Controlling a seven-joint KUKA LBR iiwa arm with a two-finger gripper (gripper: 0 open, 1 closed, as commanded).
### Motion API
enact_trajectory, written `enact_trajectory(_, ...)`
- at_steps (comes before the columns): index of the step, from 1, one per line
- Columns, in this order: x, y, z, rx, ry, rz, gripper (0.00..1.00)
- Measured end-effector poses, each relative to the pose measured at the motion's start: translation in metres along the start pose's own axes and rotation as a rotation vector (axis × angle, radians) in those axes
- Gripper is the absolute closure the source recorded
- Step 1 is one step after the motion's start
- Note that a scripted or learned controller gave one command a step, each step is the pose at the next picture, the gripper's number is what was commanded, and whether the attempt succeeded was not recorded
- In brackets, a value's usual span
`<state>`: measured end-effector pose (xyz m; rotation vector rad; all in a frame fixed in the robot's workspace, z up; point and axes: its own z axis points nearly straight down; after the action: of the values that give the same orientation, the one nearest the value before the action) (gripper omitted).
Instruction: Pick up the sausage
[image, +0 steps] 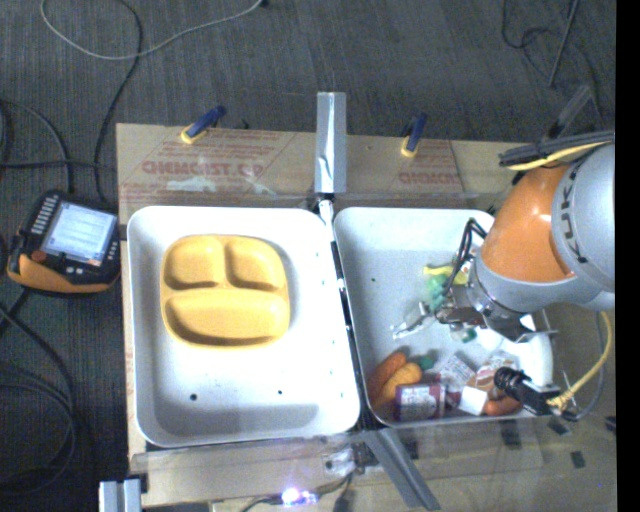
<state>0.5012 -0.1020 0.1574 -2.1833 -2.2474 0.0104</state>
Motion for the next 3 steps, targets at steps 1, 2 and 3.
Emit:
enact_trajectory(1, 0.004, 0.026, 0.068, -0.018, -0.004, -0.005, 0.00)
enact_trajectory(2, 0.004, 0.027, 0.057, -0.022, -0.005, -0.006, 1.00)
enact_trajectory(3, 0.001, 0.076, 0.065, -0.018, -0.013, -0.652, 1.00)
